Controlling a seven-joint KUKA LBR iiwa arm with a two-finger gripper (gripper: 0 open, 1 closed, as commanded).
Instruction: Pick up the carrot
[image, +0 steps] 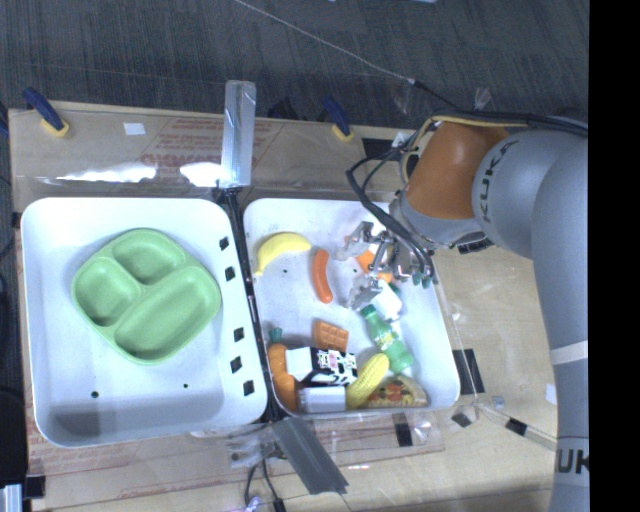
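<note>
Gripper (375, 265) low over right bin's (300, 215) right edge, finger state indiscernible; carrot (321, 275) lies apart, mid-bin beside banana (280, 247).

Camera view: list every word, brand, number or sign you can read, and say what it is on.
"KUKA", on the grey arm just below its orange band.
"KU", cut off by the frame, low on the arm near the bottom edge.
Faint red print on the bench board behind the bins: too blurred to read.
Print on the food packets in the right bin: unreadable.

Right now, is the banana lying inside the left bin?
No, the banana lies in the right bin, while the left bin holds a green plate.
</note>
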